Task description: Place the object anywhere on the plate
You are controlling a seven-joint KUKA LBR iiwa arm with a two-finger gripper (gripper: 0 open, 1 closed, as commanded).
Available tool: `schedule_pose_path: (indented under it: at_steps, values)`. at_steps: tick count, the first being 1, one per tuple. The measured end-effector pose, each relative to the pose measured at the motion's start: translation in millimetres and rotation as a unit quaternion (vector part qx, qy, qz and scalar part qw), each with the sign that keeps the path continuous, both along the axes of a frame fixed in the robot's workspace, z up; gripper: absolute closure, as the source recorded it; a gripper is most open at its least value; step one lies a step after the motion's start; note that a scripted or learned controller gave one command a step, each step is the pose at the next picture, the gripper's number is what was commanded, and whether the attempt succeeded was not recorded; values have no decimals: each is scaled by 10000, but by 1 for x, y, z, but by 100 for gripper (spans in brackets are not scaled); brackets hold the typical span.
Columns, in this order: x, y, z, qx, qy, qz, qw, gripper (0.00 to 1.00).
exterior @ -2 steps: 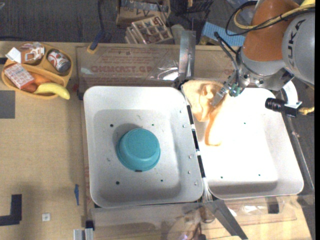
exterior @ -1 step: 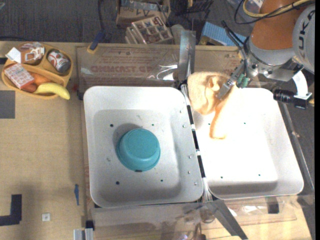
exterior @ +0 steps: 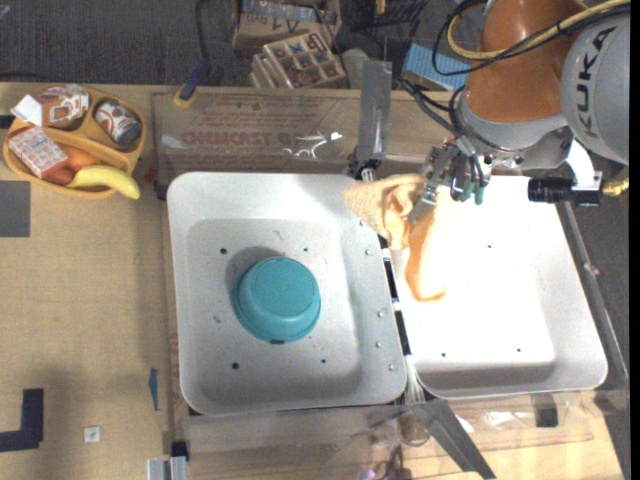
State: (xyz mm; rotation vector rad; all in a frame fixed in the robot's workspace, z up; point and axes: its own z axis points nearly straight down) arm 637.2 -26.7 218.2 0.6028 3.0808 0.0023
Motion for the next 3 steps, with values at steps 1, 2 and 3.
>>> schedule_pose_path:
  at_steps: [1, 2, 3]
  values:
    - [-23, 51, 8, 0, -6, 1911, 9816, 100]
    - [-37, 102, 8, 0, -5, 1932, 9812, 100]
    - [-37, 102, 9, 0, -9, 1931, 9812, 0]
